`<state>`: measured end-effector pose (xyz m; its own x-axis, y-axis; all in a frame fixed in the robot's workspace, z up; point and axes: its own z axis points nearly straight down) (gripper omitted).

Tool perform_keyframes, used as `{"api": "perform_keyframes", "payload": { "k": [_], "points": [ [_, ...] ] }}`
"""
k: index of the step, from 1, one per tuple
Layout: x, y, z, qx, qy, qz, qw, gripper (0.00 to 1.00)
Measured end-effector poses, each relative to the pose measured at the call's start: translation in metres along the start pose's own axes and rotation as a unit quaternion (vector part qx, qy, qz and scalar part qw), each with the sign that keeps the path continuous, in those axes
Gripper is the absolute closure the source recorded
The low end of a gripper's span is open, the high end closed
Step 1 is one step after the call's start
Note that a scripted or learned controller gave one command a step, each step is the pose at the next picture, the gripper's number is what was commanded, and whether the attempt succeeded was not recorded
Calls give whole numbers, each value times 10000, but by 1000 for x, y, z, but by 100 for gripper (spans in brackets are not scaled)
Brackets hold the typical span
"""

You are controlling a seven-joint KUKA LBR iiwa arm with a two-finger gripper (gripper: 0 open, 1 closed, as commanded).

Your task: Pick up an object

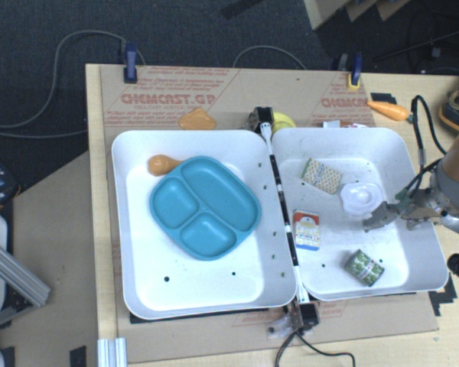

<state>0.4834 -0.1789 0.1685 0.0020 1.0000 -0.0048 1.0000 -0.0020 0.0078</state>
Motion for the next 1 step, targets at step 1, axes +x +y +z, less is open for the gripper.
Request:
{"api": "perform_keyframes", "payload": {
  "k": [1],
  "points": [
    [61,-4,-17,33,28,-38,10000,0]
  ]
}}
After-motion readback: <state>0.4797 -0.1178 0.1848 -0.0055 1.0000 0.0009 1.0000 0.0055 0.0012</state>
